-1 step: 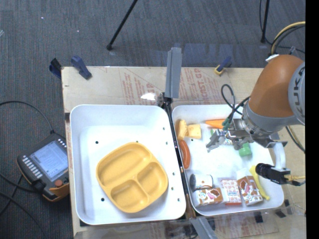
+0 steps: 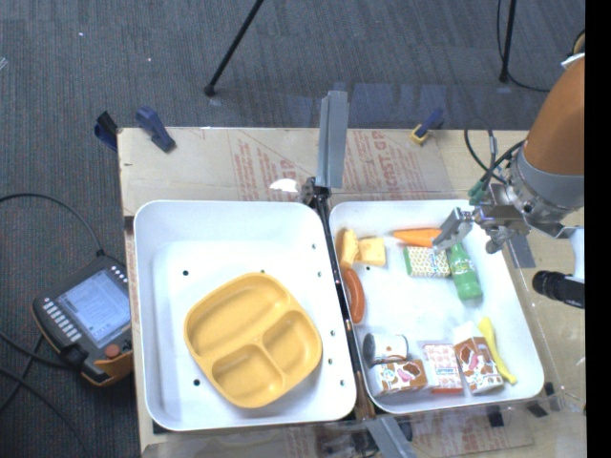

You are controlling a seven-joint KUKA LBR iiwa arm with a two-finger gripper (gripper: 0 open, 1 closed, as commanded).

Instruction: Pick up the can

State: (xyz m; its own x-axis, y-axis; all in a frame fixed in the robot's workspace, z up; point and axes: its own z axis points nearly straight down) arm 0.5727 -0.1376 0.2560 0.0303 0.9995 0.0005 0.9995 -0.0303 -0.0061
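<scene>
The can (image 2: pixel 386 348) is small, silver and dark, and lies on its side near the front left corner of the right bin (image 2: pixel 531 337). My gripper (image 2: pixel 483 237) hangs over the bin's back right part, well behind and to the right of the can. Its fingers (image 2: pixel 451 229) stand open with nothing between them, just above the top of a green bottle (image 2: pixel 466 275).
Around the can lie an orange sausage (image 2: pixel 355 294), three small cartons (image 2: pixel 442 367) and a banana (image 2: pixel 496 349). A carrot (image 2: pixel 417 238), yellow pieces (image 2: pixel 359 249) and a green packet (image 2: pixel 427 261) sit at the back. The left bin (image 2: pixel 158 256) holds a yellow divided plate (image 2: pixel 253 340).
</scene>
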